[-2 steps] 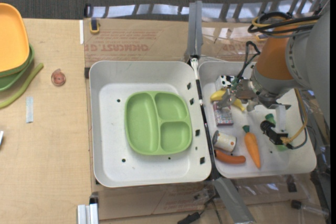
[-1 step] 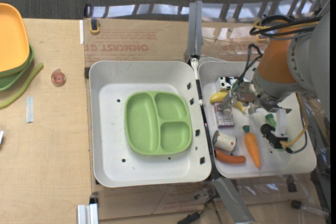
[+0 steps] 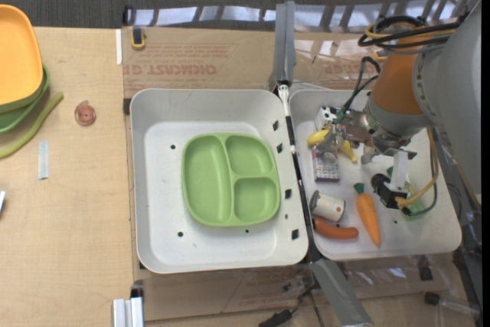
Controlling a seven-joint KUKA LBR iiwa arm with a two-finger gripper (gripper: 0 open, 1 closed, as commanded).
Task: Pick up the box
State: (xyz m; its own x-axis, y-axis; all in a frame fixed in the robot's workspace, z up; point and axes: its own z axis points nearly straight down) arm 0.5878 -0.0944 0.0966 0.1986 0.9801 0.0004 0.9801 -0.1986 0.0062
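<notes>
Nearest in the right bin (image 3: pixel 429 245), a sausage (image 3: pixel 334 230) and carrot (image 3: pixel 369 218) line its front edge. Beyond them, the box (image 3: pixel 327 164) lies by its left wall, the pincer (image 3: pixel 354 135) just beside; its opening I cannot tell.

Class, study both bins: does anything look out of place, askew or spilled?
Nothing is spilled or damaged. The green divided plate sits slightly askew in the left bin; the toy carrot, box and other items lie jumbled in the right bin.

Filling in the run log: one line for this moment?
end effector low over right bin | box lying flat, ungrasped | carrot nearby
</notes>
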